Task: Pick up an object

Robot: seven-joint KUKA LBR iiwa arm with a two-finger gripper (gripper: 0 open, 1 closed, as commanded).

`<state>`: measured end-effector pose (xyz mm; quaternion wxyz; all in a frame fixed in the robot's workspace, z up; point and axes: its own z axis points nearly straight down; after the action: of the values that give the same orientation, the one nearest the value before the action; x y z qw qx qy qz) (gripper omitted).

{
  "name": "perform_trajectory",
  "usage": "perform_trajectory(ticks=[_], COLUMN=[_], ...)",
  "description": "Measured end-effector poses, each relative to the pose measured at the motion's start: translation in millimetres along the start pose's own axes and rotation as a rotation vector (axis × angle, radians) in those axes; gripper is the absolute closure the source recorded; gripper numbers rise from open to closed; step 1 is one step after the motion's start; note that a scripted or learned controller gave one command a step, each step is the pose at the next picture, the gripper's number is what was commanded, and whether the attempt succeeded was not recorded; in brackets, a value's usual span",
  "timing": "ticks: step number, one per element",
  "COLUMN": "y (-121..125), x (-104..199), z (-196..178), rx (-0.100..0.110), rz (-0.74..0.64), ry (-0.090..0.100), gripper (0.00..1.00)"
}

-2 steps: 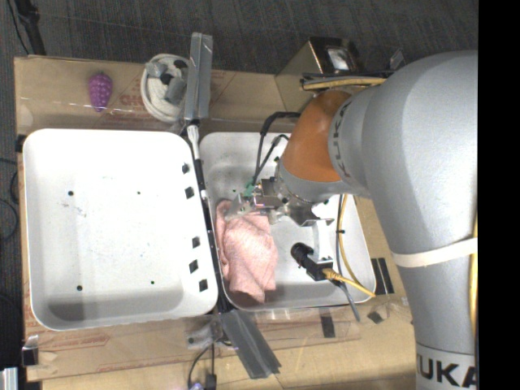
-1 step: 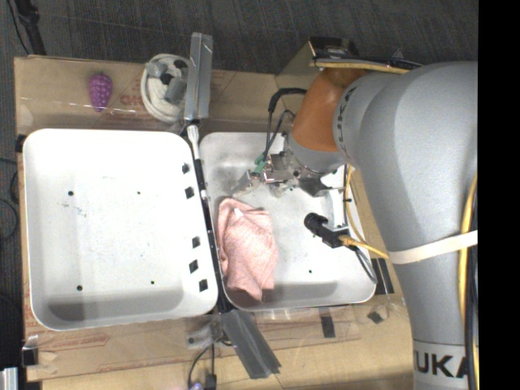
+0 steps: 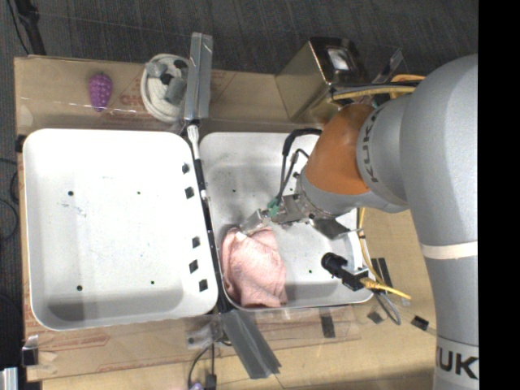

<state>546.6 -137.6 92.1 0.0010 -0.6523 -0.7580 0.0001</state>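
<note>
A crumpled pink cloth (image 3: 253, 268) lies in the right bin (image 3: 244, 157), against its near-left corner. My gripper (image 3: 262, 217) hangs low over the bin, just above the cloth's top edge, reaching in from the right under the arm's orange band. Its tip is at or touching the upper edge of the cloth. Nothing shows as lifted off the bin floor.
The left bin (image 3: 106, 218) sits beside the right one, and a grey rail (image 3: 197, 80) runs up from the seam between them. A purple grape-like object (image 3: 100, 90), a white roll (image 3: 165, 86) and a brown box (image 3: 313, 75) rest on the bench behind the bins.
</note>
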Motion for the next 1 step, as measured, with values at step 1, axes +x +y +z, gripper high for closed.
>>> perform_trajectory(ticks=[1], y=[-25.0], x=[43.6], z=[1.1], rx=[0.002], rz=[-0.116], ry=[0.001], gripper=[0.00])
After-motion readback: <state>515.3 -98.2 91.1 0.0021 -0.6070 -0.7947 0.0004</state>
